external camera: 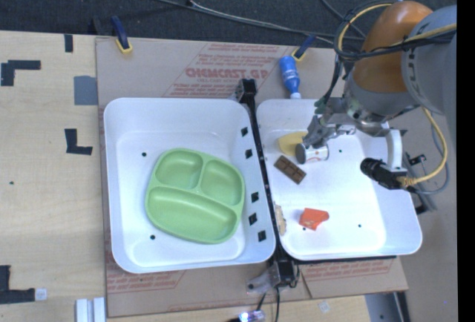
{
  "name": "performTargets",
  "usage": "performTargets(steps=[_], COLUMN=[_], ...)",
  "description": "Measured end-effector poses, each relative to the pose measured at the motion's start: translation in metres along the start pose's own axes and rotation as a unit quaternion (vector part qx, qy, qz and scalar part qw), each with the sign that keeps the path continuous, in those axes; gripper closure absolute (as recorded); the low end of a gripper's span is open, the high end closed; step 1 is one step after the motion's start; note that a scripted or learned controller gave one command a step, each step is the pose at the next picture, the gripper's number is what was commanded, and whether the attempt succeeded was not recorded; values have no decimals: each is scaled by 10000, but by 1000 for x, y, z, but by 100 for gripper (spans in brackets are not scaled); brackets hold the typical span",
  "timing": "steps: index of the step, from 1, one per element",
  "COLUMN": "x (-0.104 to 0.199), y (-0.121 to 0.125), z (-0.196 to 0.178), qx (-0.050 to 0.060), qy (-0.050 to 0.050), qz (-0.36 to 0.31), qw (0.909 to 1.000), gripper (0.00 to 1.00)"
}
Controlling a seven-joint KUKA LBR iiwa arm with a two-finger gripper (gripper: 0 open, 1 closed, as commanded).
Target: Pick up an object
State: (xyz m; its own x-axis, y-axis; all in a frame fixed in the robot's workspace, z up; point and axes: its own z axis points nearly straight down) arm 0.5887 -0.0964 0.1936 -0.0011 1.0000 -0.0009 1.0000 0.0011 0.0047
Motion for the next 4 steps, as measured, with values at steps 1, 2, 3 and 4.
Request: performTargets(steps=[1, 2, 3, 4], x=[0, 52, 101, 149], y=[1, 13, 31, 45], z=[-53, -37, -44, -47], qx=[1, 36, 23, 25], qy=[0, 9, 12, 12], qz=[-2, -23, -28, -27], qw=[10000, 10000, 10000, 10000], gripper=[100, 100, 100, 100])
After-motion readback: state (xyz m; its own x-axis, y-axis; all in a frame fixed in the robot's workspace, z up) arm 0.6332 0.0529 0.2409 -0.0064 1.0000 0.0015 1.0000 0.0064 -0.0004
